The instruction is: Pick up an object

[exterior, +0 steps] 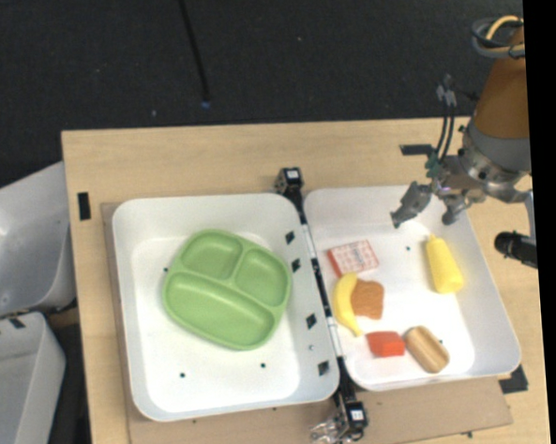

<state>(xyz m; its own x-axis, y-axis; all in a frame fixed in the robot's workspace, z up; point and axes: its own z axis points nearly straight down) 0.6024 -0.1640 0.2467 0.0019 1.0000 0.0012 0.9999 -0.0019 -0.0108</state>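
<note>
The right bin (pixel 473 345) holds a yellow corn-like piece (pixel 443 264), a yellow banana (pixel 344 306), an orange-brown bun-like piece (pixel 367 298), a red block (pixel 386 344), a tan bread-roll piece (pixel 426 348) and a pink-checked card (pixel 353 257). My gripper (pixel 430 209) hangs over the far right part of that bin, above and just behind the yellow piece. Its two fingers stand spread apart with nothing between them.
The left bin (pixel 146 365) bears a green divided plate (pixel 228 287). A black clamp (pixel 289 180) sits at the far end of the seam between the bins, and another fitting (pixel 349 416) at the near end. A white container (pixel 16 242) stands off the bench's left.
</note>
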